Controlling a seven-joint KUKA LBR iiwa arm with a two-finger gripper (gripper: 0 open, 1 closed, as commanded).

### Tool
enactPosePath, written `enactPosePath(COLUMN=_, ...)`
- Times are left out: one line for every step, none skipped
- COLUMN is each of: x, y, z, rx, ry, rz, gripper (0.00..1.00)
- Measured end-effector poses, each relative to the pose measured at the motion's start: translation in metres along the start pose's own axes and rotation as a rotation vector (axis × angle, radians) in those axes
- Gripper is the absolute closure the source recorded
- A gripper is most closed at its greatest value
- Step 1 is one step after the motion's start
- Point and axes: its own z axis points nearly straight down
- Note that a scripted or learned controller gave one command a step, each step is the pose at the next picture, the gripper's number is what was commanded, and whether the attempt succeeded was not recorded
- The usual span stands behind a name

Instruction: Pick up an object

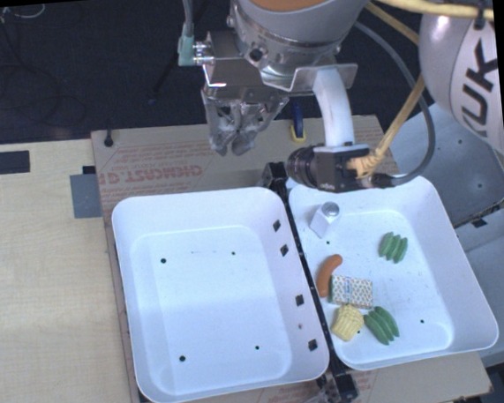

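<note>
Six small items lie in the right bin, while the gripper, its closure indiscernible, hangs above the bench.

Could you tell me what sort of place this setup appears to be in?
Probably a robotics lab bench for grasping trials. Two shallow white bins sit on a cardboard sheet, one holding small toy foods such as corn, with a KUKA arm and its tool hanging above, cables trailing behind.

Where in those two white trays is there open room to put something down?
The left tray has a wide bare floor from wall to wall. In the right tray, free patches lie along the far-right wall and the top right corner. It is crowded near the divider: sausage, packet, corn and green vegetable cluster there.
</note>
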Motion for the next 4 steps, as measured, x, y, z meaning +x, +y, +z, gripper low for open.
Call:
enactPosePath(x=-0.001, y=-0.001, z=-0.004, rx=0.014, ry=-0.006, rz=-0.003, gripper=1.0)
enactPosePath(x=-0.022, y=0.039, z=0.007, rx=0.009, ry=-0.005, rz=0.007, gripper=1.0)
enactPosePath(x=-0.023, y=-0.018, z=0.109, rx=0.019, ry=-0.008, rz=0.004, gripper=1.0)
enactPosePath(x=0.017, y=0.014, z=0.029, rx=0.005, ry=-0.003, rz=0.003, gripper=1.0)
